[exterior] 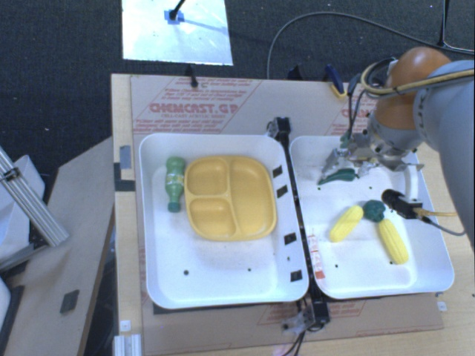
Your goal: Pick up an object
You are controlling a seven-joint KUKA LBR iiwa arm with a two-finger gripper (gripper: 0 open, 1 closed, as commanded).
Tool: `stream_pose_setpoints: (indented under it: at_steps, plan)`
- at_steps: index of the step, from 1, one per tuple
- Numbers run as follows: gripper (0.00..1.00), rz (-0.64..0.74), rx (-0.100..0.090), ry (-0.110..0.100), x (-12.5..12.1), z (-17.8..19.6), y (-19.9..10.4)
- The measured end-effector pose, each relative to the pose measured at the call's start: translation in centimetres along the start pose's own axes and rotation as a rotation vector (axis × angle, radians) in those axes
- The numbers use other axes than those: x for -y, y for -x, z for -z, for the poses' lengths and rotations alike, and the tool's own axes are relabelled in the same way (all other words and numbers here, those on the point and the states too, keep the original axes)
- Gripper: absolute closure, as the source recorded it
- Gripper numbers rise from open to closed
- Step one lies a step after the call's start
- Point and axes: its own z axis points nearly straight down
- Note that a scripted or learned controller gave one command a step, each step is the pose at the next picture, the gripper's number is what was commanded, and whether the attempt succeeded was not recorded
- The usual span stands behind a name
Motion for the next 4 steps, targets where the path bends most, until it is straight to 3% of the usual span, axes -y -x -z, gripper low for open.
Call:
stream_pose_setpoints:
  at_steps: [1, 2, 4]
  plan:
    - [0.0, 0.001, 0.002, 0.006, -0.2, -2.2, 0.0]
    - [1.0, 0.001, 0.004, 0.014, -0.4, -0.8, 0.1]
    - [1.0, 0.004, 0.0, 0.005, -0.7, 7.8, -0.5]
